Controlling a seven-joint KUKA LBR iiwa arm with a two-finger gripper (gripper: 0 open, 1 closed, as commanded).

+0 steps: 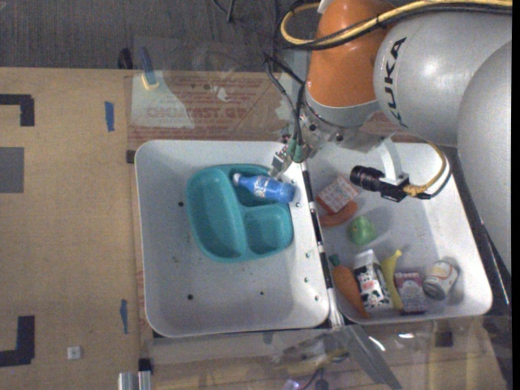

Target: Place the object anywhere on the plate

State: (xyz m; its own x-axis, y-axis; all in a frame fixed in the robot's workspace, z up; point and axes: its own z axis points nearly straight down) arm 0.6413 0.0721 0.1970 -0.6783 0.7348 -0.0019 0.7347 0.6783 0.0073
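The table (pixel 65 218) carried two shallow white bins side by side. In the left bin (pixel 227 299) lay a teal plate (pixel 219 218) with divided compartments, sitting a little toward the 12 o'clock part of the bin. A small blue bottle (pixel 264 188) lay on its side on the plate, at about 1 o'clock from the plate's middle, across the rim of the upper right compartment, with its white cap pointing toward 9 o'clock.

The arm (pixel 439 63), grey with an orange band, reached in from 3 o'clock. Its gripper (pixel 286 159) was just at 1 o'clock of the bottle, very near to its end, above the wall between the two bins. The jaws were small and partly hidden under the wrist, so I cannot tell whether they were released or clenched, or whether they touched the bottle.

In the right bin (pixel 455 218) were several things: a red and white packet (pixel 337 193) near 11 o'clock, a green round object (pixel 362 231) near the middle, a small carton (pixel 370 281) and an orange piece (pixel 348 289) toward 7 o'clock, a yellow banana (pixel 391 268) beside them, and a can (pixel 443 279) toward 5 o'clock.
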